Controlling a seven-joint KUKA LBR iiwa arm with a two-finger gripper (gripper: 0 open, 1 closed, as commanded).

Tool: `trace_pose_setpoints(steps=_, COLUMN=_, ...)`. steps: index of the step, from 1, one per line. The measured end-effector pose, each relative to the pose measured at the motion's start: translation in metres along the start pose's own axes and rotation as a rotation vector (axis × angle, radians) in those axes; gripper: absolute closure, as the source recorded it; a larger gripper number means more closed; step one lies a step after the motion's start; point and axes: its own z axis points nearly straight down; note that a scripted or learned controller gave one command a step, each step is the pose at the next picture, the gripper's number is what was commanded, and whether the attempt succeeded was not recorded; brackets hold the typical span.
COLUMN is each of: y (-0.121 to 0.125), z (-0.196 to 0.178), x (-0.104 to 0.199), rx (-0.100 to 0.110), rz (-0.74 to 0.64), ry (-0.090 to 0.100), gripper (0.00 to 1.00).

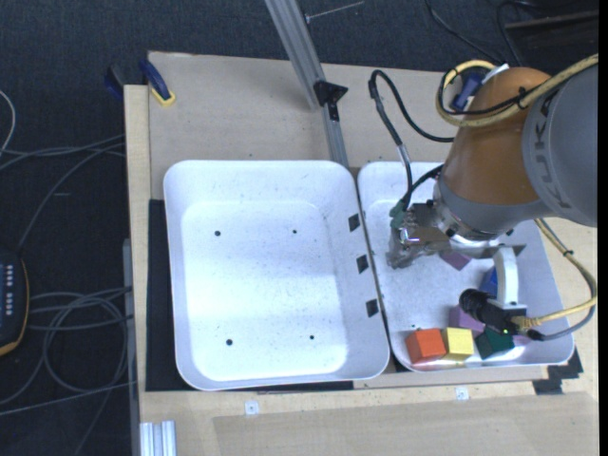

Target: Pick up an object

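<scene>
In the right bin (560, 283) the arm (518, 150) hangs low over the left half of the floor, with the gripper (407, 245) close to the wall that divides the two bins. How far the fingers stand apart cannot be told from this view: the metal at the tip is small and partly blurred, and nothing is seen between the fingers. No grasp is claimed.

The candidates for picking lie elsewhere. An orange block (427, 344), a yellow block (460, 342) and a green block (495, 344) sit in a row at the near edge of the same bin, the orange and yellow touching or nearly so, the green just beside the yellow. A purple piece (458, 259) shows partly from under the wrist, and a blue piece (489, 279) lies a little further to the right. The left bin (190, 188) holds no part in this step.

Judgement: the gripper is over bare floor, apart from every block, so closing here would likely catch nothing. A good try calls for moving toward the near edge and picking the orange block, the end of the row, whose left side is free. The fingers should straddle it across the faces not shared with the yellow block, then descend straight. Risk: the bin's near wall crowds the row, and a finger may land on the yellow block.
</scene>
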Motion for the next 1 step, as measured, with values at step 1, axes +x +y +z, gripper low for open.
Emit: trace_pose_setpoints(steps=1, y=0.0067, z=-0.0031, x=0.0467, rx=-0.002, rz=0.002, ry=-0.001, gripper=1.0)
